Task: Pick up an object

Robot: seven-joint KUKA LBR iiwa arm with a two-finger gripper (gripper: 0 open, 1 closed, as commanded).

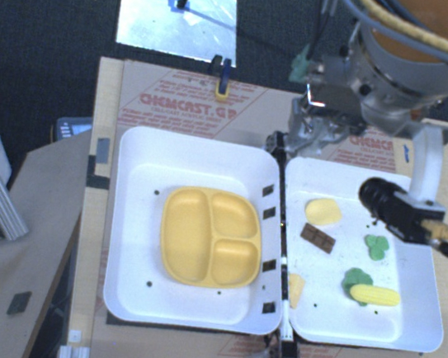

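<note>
Nearest to me, the right bin [408, 339] holds every loose piece, all below the claw [311, 129].

From my screen the claw hangs over the bin's far rim; I cannot tell its state. The brown bar [318, 238] lies closest toward me, long axis slanting down to the right, the yellow chip [323, 211] just beside it. Corn [374, 296] touches a green piece [357, 277] further right. A black camera mount [394, 209] overhangs that side. The yellow tray [209, 236] sits in the left bin [121, 284].

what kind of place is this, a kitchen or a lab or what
Most likely a robot test bench in a lab, not a kitchen. Two white bins sit side by side on a board, toy food such as a corn cob lies in one, and a robot arm hangs over them.
</note>
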